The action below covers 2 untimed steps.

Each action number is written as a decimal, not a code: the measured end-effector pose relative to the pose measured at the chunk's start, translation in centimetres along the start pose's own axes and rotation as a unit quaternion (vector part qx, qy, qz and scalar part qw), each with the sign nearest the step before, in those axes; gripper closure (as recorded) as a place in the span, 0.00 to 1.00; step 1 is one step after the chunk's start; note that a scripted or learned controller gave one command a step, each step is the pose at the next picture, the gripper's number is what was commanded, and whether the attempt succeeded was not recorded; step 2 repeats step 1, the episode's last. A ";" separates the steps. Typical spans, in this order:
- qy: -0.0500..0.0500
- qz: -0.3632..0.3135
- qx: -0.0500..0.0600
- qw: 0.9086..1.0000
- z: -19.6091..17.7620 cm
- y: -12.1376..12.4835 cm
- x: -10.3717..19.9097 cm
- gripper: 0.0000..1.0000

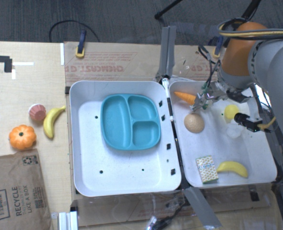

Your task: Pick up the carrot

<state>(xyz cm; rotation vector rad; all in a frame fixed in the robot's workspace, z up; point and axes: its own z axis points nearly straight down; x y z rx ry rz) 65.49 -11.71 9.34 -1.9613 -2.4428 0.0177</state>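
— Gripper (pixel 200 104)?
— Down in the right bin (pixel 256 176), just beside the thick end of the carrot (pixel 185 97). Too small and cluttered to tell whether clenched or released — cannot tell.
— Carrot held?
— Lying in the bin's far left corner, near the wall, tip toward the left bin (pixel 84 176). Touching the gripper or merely beside it — hard to say.
— Around it?
— Beige egg-like ball (pixel 194 123) right below the gripper. Yellow lemon (pixel 231 112) to the right, half behind the arm. Small box (pixel 207 169) with a printed face and a banana (pixel 232 168) near the front wall; print unreadable.
— Left bin?
— Teal divided plate (pixel 130 121), three compartments.
— Any writing?
— Cardboard behind the bins (pixel 112 61), red lettering upside down, seemingly "CHEMCRAFT". Brown carton (pixel 16 195) at lower left: "RECYCLE LIKE A BOX", plus a barcode.
— Outside the bins?
— Second banana (pixel 52 121), pink cupcake-like thing (pixel 37 112) and small orange pumpkin (pixel 22 137) on the wooden bench (pixel 31 85).
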 end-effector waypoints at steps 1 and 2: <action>0.001 0.106 -0.003 0.994 -9.4 -4.1 9.1 1.00; 0.001 0.106 -0.003 0.994 -9.4 -4.1 9.1 1.00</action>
